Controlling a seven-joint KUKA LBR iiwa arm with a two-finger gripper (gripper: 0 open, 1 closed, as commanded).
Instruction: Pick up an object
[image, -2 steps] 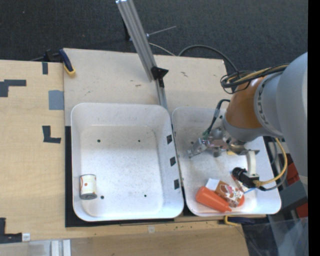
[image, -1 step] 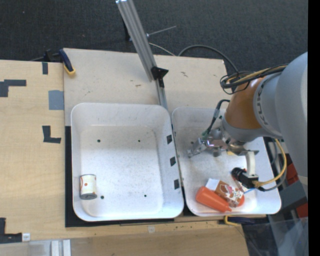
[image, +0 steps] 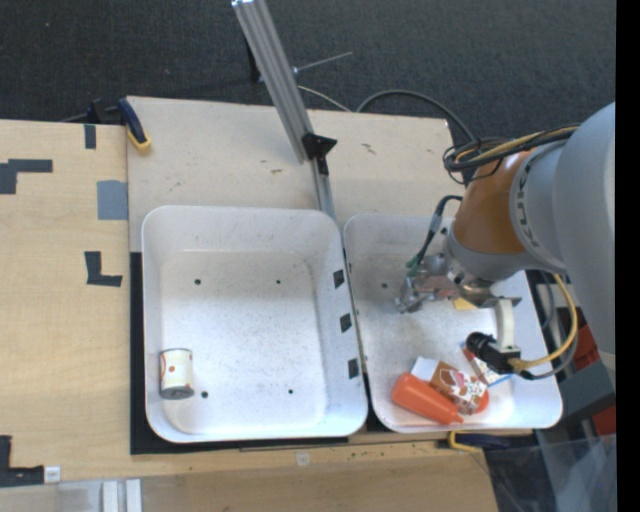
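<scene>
My gripper hangs over the middle of the right bin, below the orange-banded wrist, with nothing visible between its fingertips. An orange cone-shaped object lies near that bin's front edge. Beside it sits a red and white packet with a white piece under it. A small white cylinder with a red label stands in the front left corner of the left bin, far from the gripper.
A black and white cable connector hangs by the arm over the right bin. A slanted metal rail crosses the bench behind the bins. A blue and yellow clamp lies at the back left.
</scene>
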